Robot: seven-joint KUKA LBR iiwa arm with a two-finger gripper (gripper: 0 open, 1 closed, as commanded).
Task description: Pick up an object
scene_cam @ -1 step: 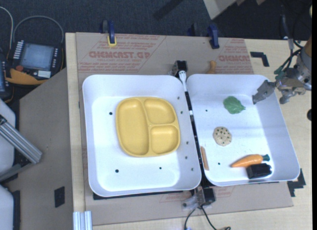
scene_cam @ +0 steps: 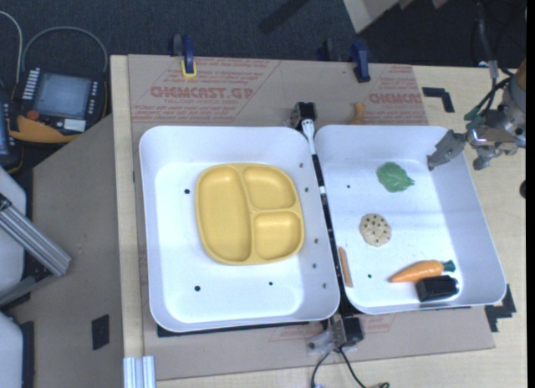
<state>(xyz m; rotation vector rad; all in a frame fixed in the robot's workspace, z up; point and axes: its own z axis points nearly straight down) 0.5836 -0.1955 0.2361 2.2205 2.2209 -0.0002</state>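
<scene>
At the near edge of the right-hand white bin [scene_cam: 468, 211], a small black block [scene_cam: 437, 289] is lying in the front corner, with a toy carrot [scene_cam: 417, 272] resting just behind it, its green top pointing right and nearly touching the block. A thin brown stick [scene_cam: 343, 266] is lying along the bin's left wall, close to the seam between the two bins. Farther in, near the middle of that bin, a chocolate-chip cookie [scene_cam: 375, 229] is sitting flat, well apart from the carrot. Beyond it, a green leafy piece [scene_cam: 394, 177] is lying toward the back of the bin. In the left-hand white bin [scene_cam: 167, 211], a yellow divided plate [scene_cam: 249, 211] with three compartments is sitting at the centre. Both bins are resting on a cardboard sheet [scene_cam: 209, 85] printed with red lettering and held at its far edge by two blue clamps [scene_cam: 185, 50]. At the right, over the far right rim of the right-hand bin, the gripper [scene_cam: 464, 150] is hovering with its two fingers spread apart and nothing between them, clear of every object. Off the bench at far left, a handheld control pendant [scene_cam: 60, 98] with a screen is lying on the dark floor.
</scene>
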